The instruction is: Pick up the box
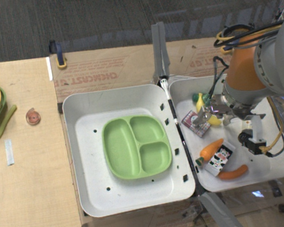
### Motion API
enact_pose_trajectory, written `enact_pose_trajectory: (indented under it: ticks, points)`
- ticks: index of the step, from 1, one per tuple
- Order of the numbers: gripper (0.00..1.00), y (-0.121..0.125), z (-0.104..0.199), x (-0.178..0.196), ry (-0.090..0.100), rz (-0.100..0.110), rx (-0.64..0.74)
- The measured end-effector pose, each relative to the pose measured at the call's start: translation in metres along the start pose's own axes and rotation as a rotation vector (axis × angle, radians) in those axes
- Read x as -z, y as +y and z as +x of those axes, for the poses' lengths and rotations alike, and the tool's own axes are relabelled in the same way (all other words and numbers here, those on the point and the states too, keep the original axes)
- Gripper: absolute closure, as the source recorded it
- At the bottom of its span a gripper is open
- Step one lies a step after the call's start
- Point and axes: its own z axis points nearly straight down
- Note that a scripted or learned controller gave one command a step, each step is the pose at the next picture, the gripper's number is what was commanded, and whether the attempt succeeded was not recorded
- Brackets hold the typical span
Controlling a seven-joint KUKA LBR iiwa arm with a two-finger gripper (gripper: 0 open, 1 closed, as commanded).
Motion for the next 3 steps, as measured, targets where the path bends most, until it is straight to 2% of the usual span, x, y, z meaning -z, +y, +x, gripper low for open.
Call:
enact_pose_trajectory:
  ticks: [1,2,3]
  points:
    - [0.0,0.045,0.007,0.001,-0.001,-0.004,-0.03]
    - [0.0,0.07,0.005,-0.005,0.006,0.048,0.193]
    - [0.0,0.071,0.006,-0.006,0.008,0.046,0.143]
